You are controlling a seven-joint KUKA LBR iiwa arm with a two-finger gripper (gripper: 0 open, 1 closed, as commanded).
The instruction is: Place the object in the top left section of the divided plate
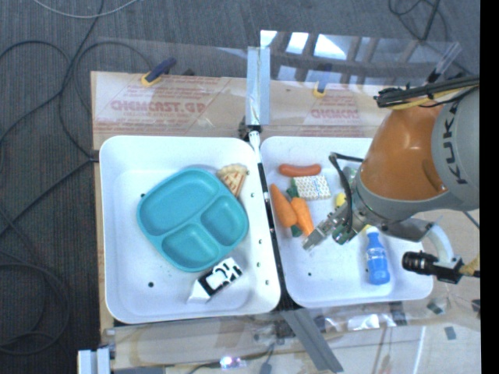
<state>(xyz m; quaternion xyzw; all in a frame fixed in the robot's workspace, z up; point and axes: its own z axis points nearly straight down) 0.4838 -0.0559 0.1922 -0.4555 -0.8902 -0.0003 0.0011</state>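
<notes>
The teal divided plate [152,209] lies tilted in the middle of the left bin [117,287], and its sections hold nothing. My gripper [327,234] hangs low over the right bin [335,280], just right of two orange carrots [299,213]. Its fingers stand open with nothing between them. The arm's orange band covers the bin's upper right part.
A tan waffle wedge [233,178] leans at the plate's upper right edge. A black-and-white item [221,275] lies below the plate. The right bin also holds a red sausage [300,170], a white speckled block [312,186] and a blue bottle [377,259].
</notes>
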